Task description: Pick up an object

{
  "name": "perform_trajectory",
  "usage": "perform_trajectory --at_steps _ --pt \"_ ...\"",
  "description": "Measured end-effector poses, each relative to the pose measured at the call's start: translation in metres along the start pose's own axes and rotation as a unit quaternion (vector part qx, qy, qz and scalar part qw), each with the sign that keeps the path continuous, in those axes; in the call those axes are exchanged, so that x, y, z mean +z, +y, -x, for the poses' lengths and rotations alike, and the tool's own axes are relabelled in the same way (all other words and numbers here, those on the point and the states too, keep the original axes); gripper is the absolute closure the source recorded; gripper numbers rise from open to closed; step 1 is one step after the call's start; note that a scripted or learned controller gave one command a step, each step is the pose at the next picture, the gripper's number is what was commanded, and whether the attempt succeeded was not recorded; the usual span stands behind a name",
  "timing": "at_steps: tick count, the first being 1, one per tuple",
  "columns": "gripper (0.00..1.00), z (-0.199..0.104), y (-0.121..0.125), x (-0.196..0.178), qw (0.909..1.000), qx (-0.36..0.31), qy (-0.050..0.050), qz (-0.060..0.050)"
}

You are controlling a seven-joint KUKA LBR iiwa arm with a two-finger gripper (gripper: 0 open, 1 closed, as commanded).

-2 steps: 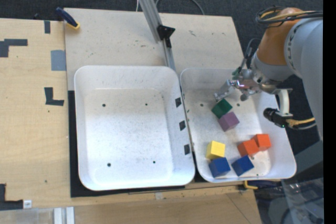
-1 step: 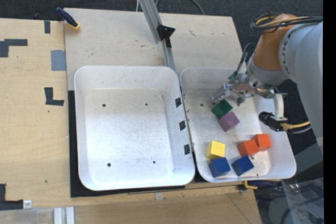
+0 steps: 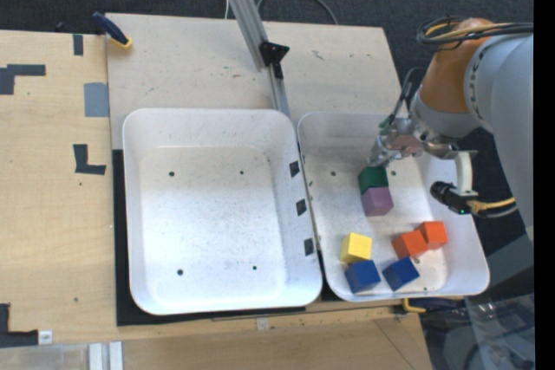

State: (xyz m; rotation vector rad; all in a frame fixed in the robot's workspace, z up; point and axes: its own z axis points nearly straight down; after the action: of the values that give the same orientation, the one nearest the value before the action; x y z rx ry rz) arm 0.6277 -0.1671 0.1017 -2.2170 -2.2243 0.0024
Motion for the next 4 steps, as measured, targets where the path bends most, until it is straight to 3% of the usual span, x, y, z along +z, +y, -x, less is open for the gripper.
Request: perform_trajectory --at_steps 3,4 --pt "1.0 0.0 -0.015 -0.147 1.0 0.001 0.0 0.003" --pt "1.0 -0.05 -0.033 -0.149 1.0 -0.001 0.001 0.001"
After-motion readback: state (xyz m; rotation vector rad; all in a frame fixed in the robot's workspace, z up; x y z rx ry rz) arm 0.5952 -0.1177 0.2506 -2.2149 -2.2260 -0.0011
